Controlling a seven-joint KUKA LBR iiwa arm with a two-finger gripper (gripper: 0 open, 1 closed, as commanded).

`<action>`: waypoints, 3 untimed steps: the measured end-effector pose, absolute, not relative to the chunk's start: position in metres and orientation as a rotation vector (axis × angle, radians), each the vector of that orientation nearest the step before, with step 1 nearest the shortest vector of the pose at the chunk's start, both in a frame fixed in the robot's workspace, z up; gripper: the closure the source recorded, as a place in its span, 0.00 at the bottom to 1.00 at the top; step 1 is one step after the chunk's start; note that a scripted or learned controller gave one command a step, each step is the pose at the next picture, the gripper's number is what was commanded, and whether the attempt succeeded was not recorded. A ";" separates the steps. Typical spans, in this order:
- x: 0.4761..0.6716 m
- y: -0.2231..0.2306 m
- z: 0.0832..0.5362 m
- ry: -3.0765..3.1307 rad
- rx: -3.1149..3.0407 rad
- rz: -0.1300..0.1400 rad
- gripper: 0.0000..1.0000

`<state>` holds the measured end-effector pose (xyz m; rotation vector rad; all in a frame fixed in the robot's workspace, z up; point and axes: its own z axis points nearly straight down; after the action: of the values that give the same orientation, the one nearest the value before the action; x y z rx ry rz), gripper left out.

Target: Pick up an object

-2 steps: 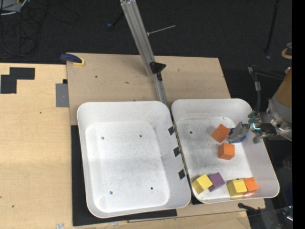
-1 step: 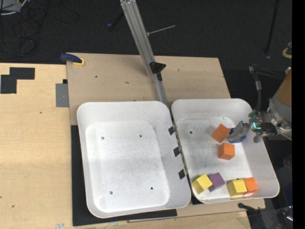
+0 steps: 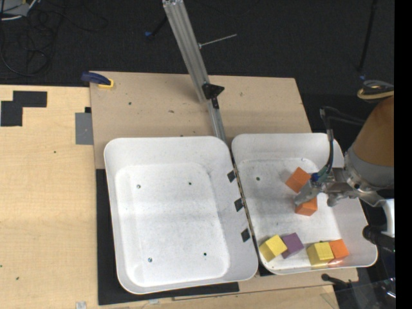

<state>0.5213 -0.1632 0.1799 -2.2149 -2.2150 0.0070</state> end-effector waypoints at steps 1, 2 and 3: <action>0.511 -0.160 0.120 -2.214 -2.215 0.008 0.00; 0.511 -0.159 0.091 -2.217 -2.222 0.001 0.00; 0.511 -0.160 0.102 -2.208 -2.228 -0.001 1.00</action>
<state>0.5108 -0.1604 0.1019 -2.2280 -2.2081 -0.0007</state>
